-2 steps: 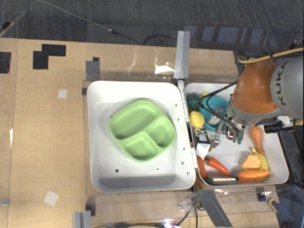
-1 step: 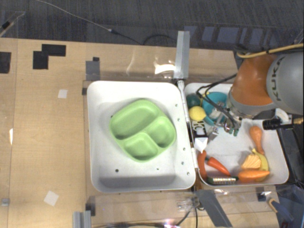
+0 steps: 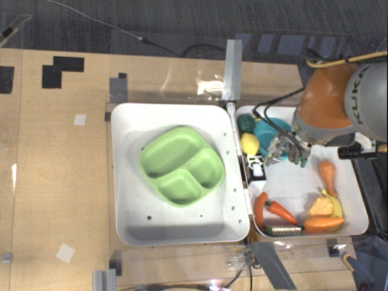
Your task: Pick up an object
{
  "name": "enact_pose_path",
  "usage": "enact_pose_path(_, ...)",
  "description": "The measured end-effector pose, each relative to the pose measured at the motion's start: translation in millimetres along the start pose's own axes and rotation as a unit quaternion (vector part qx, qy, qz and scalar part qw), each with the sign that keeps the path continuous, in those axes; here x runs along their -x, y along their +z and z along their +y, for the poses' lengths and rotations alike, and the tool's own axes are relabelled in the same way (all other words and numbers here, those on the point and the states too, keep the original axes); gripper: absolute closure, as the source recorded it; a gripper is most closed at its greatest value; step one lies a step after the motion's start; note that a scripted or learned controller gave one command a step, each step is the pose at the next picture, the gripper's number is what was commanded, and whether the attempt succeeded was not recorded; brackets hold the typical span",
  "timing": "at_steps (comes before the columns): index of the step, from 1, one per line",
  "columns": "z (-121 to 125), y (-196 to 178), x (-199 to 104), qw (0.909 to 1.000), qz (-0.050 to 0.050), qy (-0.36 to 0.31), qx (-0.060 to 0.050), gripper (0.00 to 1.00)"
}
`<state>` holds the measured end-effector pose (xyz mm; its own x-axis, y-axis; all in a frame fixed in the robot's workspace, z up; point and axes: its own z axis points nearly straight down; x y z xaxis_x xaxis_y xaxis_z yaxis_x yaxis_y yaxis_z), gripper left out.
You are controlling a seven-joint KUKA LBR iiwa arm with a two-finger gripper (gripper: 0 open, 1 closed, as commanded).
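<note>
My gripper (image 3: 287,152) hangs over the upper middle of the right bin (image 3: 357,217), under the orange wrist band. Its metal fingers point down and slightly left, close beside a blue-teal cup (image 3: 267,130). A yellow lemon (image 3: 249,143) lies just left of them, with a dark green round item (image 3: 245,122) behind it. Lower in the bin lie an orange carrot (image 3: 327,176), a red-orange pepper (image 3: 279,211), a red chili (image 3: 259,208), a yellow piece (image 3: 322,207) and an orange carrot (image 3: 324,224) along the front. Nothing shows between the fingers.
The left bin (image 3: 130,223) holds a green divided plate (image 3: 181,165), tilted. A small black-and-white block (image 3: 257,168) sits at the right bin's left wall. A grey metal post (image 3: 233,68) stands behind the divider. Bare white floor lies in the right bin's middle.
</note>
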<state>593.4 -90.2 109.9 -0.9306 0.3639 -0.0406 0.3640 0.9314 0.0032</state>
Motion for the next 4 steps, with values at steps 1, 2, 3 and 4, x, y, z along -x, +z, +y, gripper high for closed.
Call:
enact_pose_path(1,-1,1,1,1.0000,-0.001,0.000,-0.001,0.00)
enact_pose_path(2,-35,14,-68,0.9995,0.006,-0.030,0.000,0.00)
enact_pose_path(3,-21,19,20,0.9999,0.011,-0.011,0.001,0.00)
enact_pose_path(4,12,20,37,0.9984,0.023,0.052,-0.006,0.00)
